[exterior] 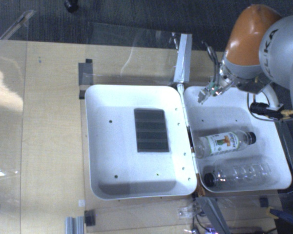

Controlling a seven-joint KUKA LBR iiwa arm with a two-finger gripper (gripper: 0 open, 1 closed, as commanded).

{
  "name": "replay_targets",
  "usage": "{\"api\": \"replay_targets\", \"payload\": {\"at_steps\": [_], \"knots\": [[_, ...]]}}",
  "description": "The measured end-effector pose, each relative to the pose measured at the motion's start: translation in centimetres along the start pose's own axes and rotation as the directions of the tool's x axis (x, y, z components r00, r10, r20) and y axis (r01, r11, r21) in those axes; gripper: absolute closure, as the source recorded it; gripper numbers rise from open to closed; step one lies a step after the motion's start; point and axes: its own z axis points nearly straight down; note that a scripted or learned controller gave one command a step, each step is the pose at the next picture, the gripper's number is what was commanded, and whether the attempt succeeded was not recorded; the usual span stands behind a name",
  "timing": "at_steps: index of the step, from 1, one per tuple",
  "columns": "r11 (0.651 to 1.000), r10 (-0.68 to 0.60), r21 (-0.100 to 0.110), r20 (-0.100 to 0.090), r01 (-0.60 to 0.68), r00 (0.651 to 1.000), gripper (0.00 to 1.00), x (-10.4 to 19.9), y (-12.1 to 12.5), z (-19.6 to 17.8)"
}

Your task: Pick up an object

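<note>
Camera view, from above the bench (44, 145) at a slant. Lying on its side across the middle of the right bin (234, 112): a clear labelled bottle (224, 143), glassy and see-through, with a pale label printed in red and green wrapped round its body and a dark cap pointing toward the bin's right wall. Lying just nearer the camera in the same bin, along its near wall: a second clear bottle (239, 173), without a label, ribbed in rounded rings down its length, with a dark cap pointing toward the bin's left wall. Both roughly parallel, close but apart, neither upright.

Poised over the far left corner of the right bin: the gripper (208, 92), small and metallic, tilted down toward the bin's floor, well apart from both bottles and touching neither. Impossible to tell at this size whether the pincer is apart or together; nothing seen clamped in it.

Reaching in over the right bin's far right side: the grey arm (281, 48), with its orange band (249, 28) just above the wrist and a black cable (263, 110) looping low over the bin's right wall.

Pressed against the right bin's left wall: the left bin (107, 145), white and shallow like its neighbour. Flat on that bin's floor, well to the left of the right bin: a dark ribbed block (151, 129), rectangular, with three raised bands.
</note>
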Motion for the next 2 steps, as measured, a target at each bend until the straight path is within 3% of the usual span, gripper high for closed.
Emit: {"api": "replay_targets", "payload": {"at_steps": [1, 2], "knots": [[1.0, 0.0, 0.0, 0.0, 0.0, 1.0, 0.0, 0.0, 0.0, 0.0], [0.992, -0.123, 0.003, -0.002, 0.123, 0.992, 0.0, -5.3, -4.3, 8.8]]}}
